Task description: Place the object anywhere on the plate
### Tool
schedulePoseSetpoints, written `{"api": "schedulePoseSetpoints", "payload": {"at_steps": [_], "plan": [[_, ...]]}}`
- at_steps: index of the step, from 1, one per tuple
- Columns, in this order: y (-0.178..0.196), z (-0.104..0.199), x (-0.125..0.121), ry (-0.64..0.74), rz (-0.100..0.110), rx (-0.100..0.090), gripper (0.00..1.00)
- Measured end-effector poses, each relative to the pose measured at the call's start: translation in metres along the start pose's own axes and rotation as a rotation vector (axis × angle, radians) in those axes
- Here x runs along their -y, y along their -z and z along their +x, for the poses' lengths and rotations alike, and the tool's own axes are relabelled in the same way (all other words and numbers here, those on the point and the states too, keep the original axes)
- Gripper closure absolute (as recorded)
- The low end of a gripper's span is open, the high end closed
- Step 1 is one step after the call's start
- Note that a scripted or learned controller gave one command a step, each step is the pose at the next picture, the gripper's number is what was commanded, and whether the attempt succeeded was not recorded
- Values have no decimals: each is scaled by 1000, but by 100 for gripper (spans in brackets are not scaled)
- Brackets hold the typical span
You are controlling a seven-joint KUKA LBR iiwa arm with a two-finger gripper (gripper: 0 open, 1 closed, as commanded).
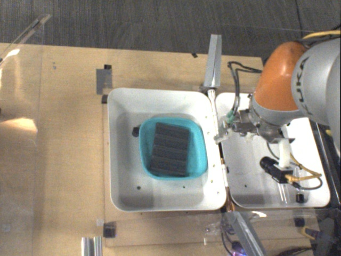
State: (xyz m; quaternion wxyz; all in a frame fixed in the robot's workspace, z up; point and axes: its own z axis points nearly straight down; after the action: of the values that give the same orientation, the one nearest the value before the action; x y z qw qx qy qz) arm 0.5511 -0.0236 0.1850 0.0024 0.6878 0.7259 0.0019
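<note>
A dark grey ridged block (169, 148) lies flat on the teal plate (198, 159), which sits in the middle of the left bin (122, 185). The block covers most of the plate's centre. My gripper (230, 127) hangs below the orange-banded wrist, over the left side of the right bin (250, 193), close to the wall between the two bins. It is apart from the block and the plate.
A small dark thing (136, 132) peeks out at the plate's left rim. A grey metal post (213, 63) stands behind the seam between the bins. The arm covers the upper part of the right bin.
</note>
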Motion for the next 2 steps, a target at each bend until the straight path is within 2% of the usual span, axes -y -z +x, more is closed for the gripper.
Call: {"api": "schedulePoseSetpoints", "payload": {"at_steps": [1,2], "plan": [[43,-5,10,-76,-1,0,0],[131,14,61,-149,-3,-1,0]]}}
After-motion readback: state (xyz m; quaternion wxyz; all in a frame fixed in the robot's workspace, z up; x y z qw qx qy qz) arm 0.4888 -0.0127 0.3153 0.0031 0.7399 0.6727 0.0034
